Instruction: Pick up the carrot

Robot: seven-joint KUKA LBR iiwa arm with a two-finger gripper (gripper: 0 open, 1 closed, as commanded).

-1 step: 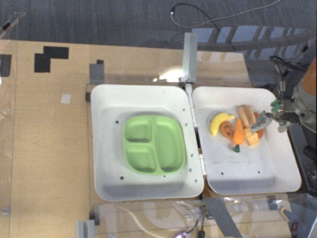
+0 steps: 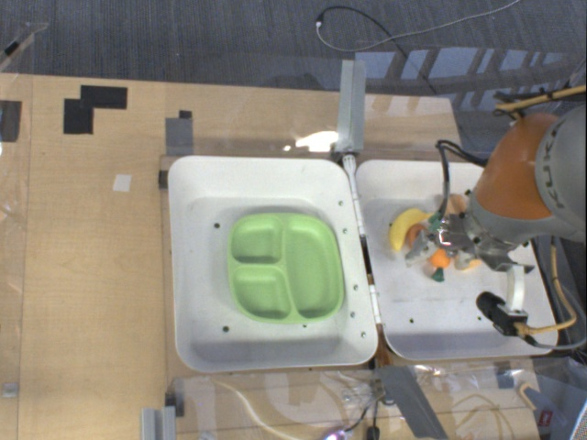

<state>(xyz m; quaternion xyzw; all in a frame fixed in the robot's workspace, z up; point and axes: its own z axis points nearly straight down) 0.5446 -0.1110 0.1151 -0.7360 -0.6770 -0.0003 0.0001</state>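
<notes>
Carrot lay in right bin, orange with green end, just right of banana. Long way it pointed: too small to tell. Gripper hung right above it, touching or nearly. Green plate sat in left bin

A pale wooden counter fills the left and lower part of the frame, ending along the top at dark grey carpet. Two shallow white bins sit on it side by side and touching, the left bin at the centre of the frame and the right bin at the centre right. Black angular marks lie on the counter at the upper left, with a small pale square below them. An upright grey post stands at the top centre, just behind the seam where the bins meet.
</notes>
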